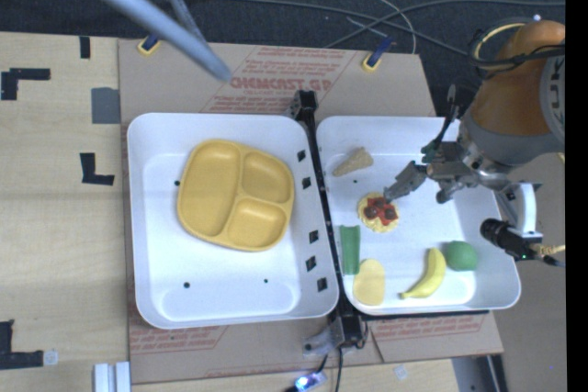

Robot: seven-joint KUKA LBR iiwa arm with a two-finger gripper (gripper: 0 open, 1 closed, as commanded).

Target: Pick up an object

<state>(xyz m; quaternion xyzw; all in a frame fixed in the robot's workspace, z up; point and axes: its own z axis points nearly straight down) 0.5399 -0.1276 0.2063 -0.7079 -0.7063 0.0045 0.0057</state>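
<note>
1. You see two shallow white bins side by side on the table, the left bin (147, 197) and the right bin (496, 294).
2. In the left bin lies a yellow plastic plate with three compartments (235, 194).
3. The right bin holds the small things: a tan wedge-shaped piece (352, 162) near its upper left, a small round toy pizza with red topping (379, 213) near the middle, a green rectangular block (349, 249) by the left wall, a pale yellow rounded piece (369, 281) just below it, a yellow toy banana (425, 275) and a green round piece (460, 255) beside the banana.
4. Your hand (397, 190) reaches in from the right, its dark tip just above and beside the toy pizza.
5. You cannot tell from this view how wide the hand stands, and nothing shows between its tips.
</note>
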